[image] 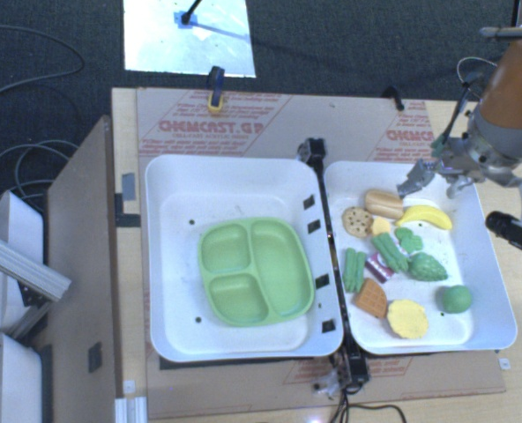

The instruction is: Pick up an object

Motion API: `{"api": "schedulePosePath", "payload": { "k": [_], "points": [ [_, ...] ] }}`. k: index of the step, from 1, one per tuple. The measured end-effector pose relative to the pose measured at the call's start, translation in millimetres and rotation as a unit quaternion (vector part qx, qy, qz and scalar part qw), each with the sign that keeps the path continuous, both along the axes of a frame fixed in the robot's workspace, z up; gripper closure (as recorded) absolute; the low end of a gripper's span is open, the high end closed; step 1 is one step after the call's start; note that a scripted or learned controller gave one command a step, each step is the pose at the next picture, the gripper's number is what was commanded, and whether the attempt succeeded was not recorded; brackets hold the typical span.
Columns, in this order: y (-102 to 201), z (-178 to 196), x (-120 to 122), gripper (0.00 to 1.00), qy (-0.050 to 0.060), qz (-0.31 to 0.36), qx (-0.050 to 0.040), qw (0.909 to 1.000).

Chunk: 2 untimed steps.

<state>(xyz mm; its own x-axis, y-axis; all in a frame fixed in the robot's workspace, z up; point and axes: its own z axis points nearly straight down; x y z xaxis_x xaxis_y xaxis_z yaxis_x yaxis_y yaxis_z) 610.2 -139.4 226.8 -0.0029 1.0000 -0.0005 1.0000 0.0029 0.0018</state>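
Camera view: two white bins side by side. Left bin (168, 236) holds one green three-compartment tray (255, 271). Right bin (490, 298) holds toy food: one banana (426, 216), one bread roll (384, 204), one cookie (357, 222), one green ball (456, 299), one yellow slice (407, 318). Gripper (433, 177) above right bin's far edge, near bread roll; fingers' state: cannot tell.

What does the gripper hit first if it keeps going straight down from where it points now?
Likely the bread roll or the banana: the gripper hangs over the right bin's far end, just above both. Height is unclear from this slanted view, so bare bin floor between them is possible.
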Motion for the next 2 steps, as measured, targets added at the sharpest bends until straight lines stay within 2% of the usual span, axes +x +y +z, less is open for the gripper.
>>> {"api": "schedulePosePath", "payload": {
  "k": [1, 2],
  "points": [
    [-25.0, -144.5, -7.5, 0.00, 0.006, -0.002, 0.0008, 1.0000],
    [-24.3, -125.0, -2.6, 1.00, -0.001, 0.000, -0.0002, 1.0000]
  ]
}}
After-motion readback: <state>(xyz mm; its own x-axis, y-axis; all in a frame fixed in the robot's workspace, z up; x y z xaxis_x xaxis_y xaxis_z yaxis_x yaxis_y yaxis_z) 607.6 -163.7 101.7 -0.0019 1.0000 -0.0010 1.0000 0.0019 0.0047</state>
